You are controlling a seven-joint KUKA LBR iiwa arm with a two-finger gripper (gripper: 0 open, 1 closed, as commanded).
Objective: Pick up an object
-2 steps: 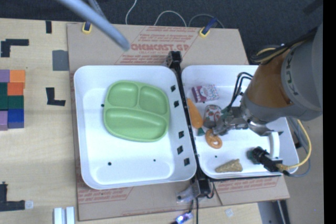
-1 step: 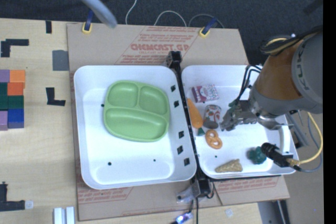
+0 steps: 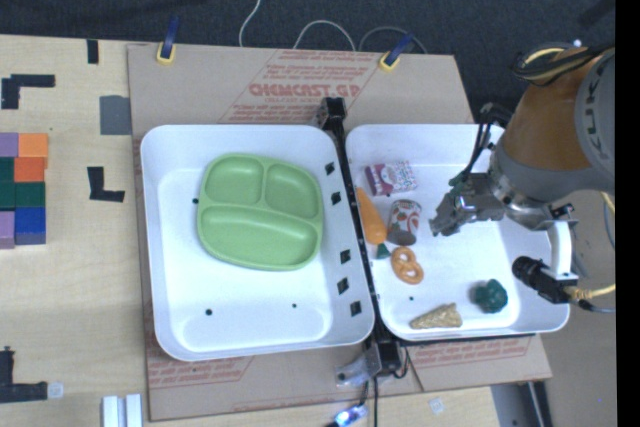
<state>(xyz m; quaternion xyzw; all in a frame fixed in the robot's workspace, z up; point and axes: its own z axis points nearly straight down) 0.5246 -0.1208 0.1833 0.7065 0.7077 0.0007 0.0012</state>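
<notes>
You can see the jaws (image 3: 447,218) low in the right bin (image 3: 520,315), but you cannot tell if they are open or holding anything. The little round brown toy (image 3: 405,220) sits just beside them, next to the carrot (image 3: 372,218) and pretzel (image 3: 407,265). Nothing looks picked up yet, so you likely need to move onto one toy and squeeze.

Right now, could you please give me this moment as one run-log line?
gripper: above right bin, beside brown toy | held: nothing seen | left bin: green plate
</notes>
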